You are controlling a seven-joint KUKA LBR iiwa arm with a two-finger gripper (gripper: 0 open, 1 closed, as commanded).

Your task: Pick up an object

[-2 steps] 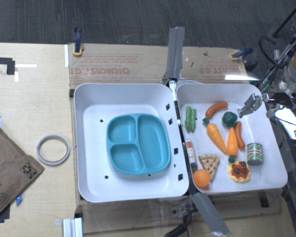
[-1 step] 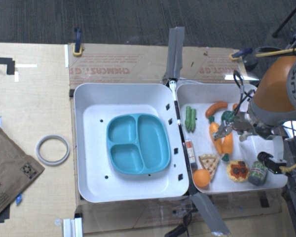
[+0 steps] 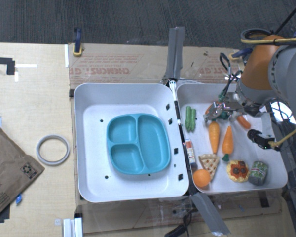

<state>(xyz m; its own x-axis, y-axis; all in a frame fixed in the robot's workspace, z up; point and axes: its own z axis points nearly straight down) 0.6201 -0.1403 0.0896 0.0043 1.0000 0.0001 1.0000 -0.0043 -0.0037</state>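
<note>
end effector [image 3: 218, 111] hanging over right bin [image 3: 281, 179] at 12 o'clock end, grip state hard telling. two carrots [image 3: 214, 136] lying just below at 6 o'clock. teal divided plate [image 3: 138, 143] sitting in left bin [image 3: 86, 147].

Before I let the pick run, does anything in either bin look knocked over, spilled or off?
Nothing stands out. The blue plate lies flat in the left bin; the toy food, including two carrots, lies loose in the right bin, nothing over a rim.
</note>
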